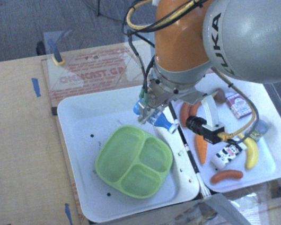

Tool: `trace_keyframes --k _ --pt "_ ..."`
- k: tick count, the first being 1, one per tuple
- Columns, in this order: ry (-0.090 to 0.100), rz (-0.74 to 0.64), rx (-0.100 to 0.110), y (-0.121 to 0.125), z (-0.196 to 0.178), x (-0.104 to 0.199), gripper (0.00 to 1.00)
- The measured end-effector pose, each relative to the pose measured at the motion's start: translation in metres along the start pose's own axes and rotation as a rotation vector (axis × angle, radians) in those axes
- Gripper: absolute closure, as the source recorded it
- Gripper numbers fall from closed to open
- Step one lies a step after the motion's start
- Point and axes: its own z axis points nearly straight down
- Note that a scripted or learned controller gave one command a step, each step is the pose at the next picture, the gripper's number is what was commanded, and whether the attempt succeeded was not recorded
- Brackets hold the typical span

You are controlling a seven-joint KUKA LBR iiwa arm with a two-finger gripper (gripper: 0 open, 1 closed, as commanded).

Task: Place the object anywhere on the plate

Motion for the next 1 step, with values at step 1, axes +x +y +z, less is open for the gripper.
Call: trace_keyframes --k 1 --pt "0.000 0.001 0.000 -0.0001 -0.0001 -0.0005 0.00"
